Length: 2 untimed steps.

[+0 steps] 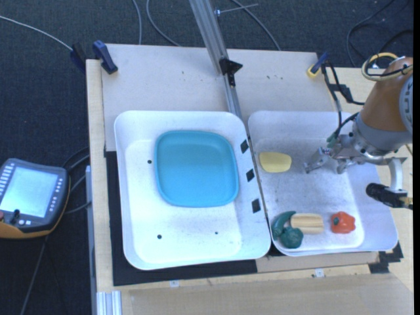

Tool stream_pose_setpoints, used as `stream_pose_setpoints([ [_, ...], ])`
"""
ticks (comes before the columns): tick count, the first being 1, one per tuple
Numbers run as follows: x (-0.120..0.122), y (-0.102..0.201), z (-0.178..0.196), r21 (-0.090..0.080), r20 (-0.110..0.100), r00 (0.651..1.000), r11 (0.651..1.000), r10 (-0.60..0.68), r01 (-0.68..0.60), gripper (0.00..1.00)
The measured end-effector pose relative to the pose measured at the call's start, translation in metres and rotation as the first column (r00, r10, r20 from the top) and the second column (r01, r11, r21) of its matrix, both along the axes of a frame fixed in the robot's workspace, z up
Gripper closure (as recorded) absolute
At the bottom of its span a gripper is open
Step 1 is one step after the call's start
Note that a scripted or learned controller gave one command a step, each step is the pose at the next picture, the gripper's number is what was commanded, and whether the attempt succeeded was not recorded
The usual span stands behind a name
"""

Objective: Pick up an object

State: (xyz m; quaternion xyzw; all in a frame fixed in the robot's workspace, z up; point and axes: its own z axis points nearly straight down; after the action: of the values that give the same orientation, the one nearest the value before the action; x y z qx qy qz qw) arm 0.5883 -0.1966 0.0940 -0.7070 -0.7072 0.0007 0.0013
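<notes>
My gripper hangs over the right bin, above bare floor in its upper middle. It is open with nothing between its fingers. A yellow soft block lies to its left, near the bin's left wall and apart from the gripper. Along the bin's front edge lie a green pepper, a tan bread-like piece touching it, and a red tomato-like toy.
The left bin holds a blue square plate. A metal pole slants over the bench's back to the gap between the bins. Cables run beside the arm's orange band.
</notes>
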Motion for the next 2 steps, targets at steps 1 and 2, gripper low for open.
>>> stream_pose_setpoints([
  [1,0.001,0.000,0.013,-0.001,0.005,1.000,1.000,0.000,0.000,1.00],
  [2,0.003,0.004,0.056,-0.002,0.007,1.000,1.000,0.000,0.000,1.00],
])
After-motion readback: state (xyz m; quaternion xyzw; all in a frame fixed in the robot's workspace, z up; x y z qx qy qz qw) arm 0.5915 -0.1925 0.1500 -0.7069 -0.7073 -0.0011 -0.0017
